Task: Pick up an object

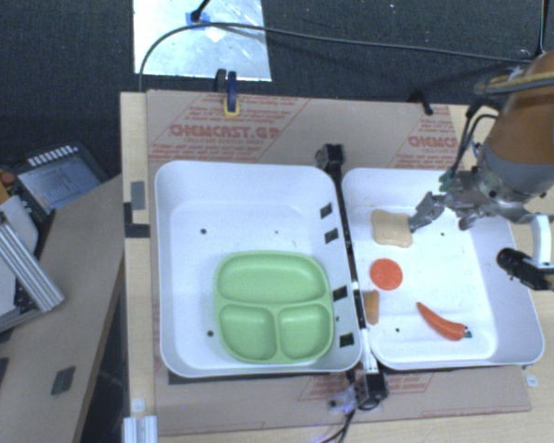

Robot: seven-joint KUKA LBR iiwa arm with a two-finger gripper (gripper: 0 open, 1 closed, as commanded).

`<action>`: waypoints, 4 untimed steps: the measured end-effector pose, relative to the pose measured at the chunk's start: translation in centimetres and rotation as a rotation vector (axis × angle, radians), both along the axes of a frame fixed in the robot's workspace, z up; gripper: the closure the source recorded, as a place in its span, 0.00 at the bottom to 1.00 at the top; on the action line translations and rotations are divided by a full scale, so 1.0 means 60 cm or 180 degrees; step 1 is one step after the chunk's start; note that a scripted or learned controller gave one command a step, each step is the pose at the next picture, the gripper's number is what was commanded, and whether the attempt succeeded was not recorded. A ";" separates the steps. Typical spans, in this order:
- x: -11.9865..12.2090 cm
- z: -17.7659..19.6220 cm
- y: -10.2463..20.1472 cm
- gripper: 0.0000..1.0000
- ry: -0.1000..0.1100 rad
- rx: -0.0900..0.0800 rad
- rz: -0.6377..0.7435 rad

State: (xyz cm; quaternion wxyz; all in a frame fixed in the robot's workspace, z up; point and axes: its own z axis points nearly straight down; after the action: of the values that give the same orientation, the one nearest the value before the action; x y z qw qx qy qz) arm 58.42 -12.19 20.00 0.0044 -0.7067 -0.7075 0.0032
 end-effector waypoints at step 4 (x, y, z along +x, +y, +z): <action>-0.010 -0.189 0.027 0.00 -0.0052 -0.0004 -0.0004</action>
State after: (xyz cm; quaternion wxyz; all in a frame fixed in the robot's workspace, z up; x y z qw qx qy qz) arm 57.80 -10.56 8.64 -0.0018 -0.7072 -0.7070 -0.0021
